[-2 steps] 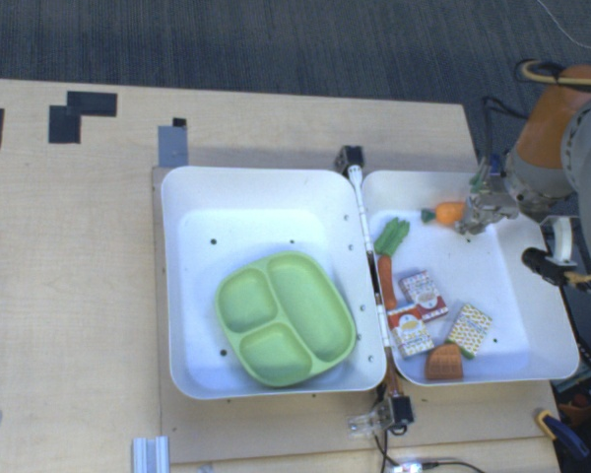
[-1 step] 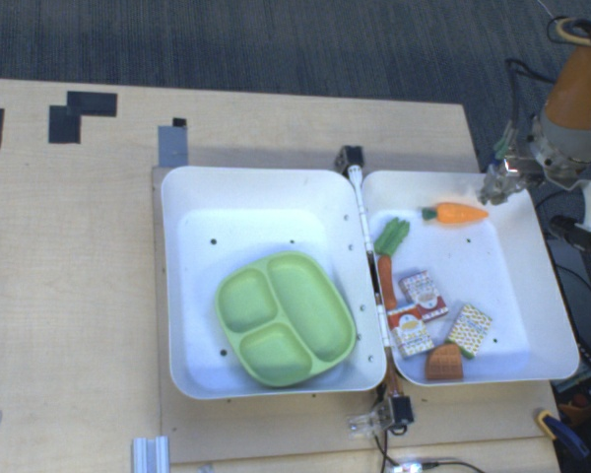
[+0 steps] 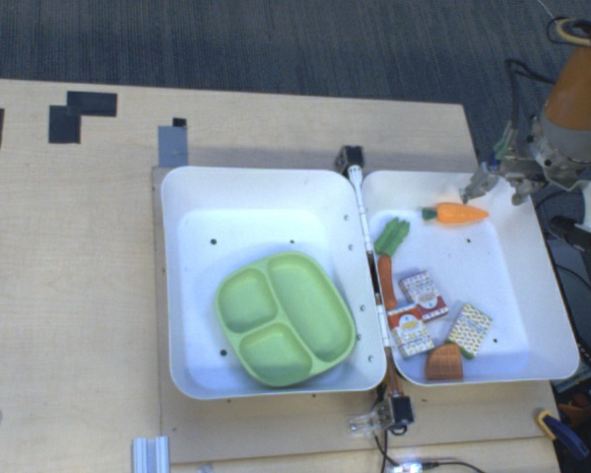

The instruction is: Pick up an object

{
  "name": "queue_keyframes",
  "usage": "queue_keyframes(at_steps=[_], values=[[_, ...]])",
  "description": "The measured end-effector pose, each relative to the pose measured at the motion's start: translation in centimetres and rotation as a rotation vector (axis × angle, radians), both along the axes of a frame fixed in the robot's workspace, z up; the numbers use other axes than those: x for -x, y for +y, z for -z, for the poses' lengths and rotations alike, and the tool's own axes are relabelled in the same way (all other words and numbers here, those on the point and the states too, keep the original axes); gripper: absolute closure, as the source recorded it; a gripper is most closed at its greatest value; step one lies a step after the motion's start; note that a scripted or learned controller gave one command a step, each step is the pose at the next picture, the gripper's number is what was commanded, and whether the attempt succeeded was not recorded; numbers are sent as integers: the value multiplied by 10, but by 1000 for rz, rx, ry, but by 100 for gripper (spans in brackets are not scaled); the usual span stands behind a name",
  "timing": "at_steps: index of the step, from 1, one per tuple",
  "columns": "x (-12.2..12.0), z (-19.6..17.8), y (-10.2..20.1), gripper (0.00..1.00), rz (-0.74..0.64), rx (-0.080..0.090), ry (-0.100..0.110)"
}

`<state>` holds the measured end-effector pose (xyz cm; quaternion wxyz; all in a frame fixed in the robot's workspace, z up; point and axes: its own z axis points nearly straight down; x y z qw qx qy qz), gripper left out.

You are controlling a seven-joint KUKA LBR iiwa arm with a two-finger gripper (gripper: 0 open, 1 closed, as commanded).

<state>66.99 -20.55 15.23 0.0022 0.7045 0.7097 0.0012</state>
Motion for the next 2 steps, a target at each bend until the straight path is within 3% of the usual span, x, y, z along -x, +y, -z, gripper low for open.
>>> queue_keyframes(at_steps=[1,2], values=[[94,67,23,0,5,-1,1],[142,66,42,0,6,0,-2]])
